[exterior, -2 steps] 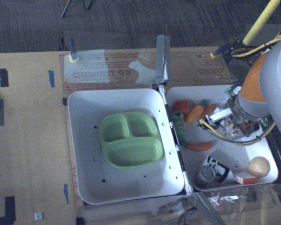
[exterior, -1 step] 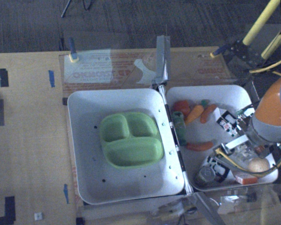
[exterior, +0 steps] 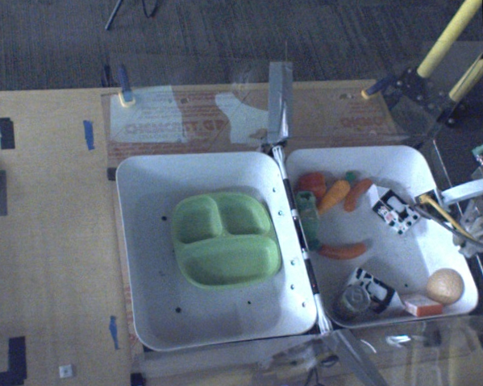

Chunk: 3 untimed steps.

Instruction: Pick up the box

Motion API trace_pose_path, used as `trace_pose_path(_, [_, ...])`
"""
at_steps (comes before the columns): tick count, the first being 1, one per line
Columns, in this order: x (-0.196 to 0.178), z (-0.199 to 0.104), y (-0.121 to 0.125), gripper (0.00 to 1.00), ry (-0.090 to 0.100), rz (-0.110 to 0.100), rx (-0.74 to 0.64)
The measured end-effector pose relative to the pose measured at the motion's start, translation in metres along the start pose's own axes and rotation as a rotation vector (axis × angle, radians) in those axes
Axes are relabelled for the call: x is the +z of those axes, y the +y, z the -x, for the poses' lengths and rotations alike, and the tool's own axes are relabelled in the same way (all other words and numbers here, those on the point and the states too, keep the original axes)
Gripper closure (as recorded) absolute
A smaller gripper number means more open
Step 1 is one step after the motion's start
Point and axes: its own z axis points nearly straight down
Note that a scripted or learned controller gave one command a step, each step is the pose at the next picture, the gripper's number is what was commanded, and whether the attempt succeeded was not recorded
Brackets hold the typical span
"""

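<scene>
Reading across from the left, I see the tan wooden worktop (exterior: 58, 238), and on it the left shallow white bin (exterior: 141, 193), which holds a green divided plastic tray (exterior: 224, 239) and nothing I have to grasp. Everything that matters sits in the right shallow white bin (exterior: 409, 159). Along its left wall there is a green toy piece (exterior: 309, 213), with a red toy pepper (exterior: 311, 182), two orange toy carrots (exterior: 344, 193) and a red toy chilli (exterior: 342, 251) close by. Right of those, in the upper middle of this bin, lies what I take to be the target, a small white box with black printed markings (exterior: 392, 211). It lies flat and skewed, and its long axis runs from upper left to lower right. Nearer the front wall I see a black-and-white can-like object (exterior: 364, 295), a small orange-red block (exterior: 423, 307) and a tan round ball (exterior: 445, 285). The grey gripper (exterior: 462, 213) hangs at the bin's right rim, so the box lies just to its left in this view, near but apart from it. The gripper blurs into cabling, and I cannot tell how the jaws stand. I judge that the next move is a short reach leftward, with the wrist turned so the grip closes across the box's short side.
</scene>
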Motion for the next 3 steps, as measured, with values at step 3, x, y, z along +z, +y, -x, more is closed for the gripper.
trace_pose_path(3, [0.148, 0.002, -0.006, 1.00, 0.006, 0.001, -0.348])
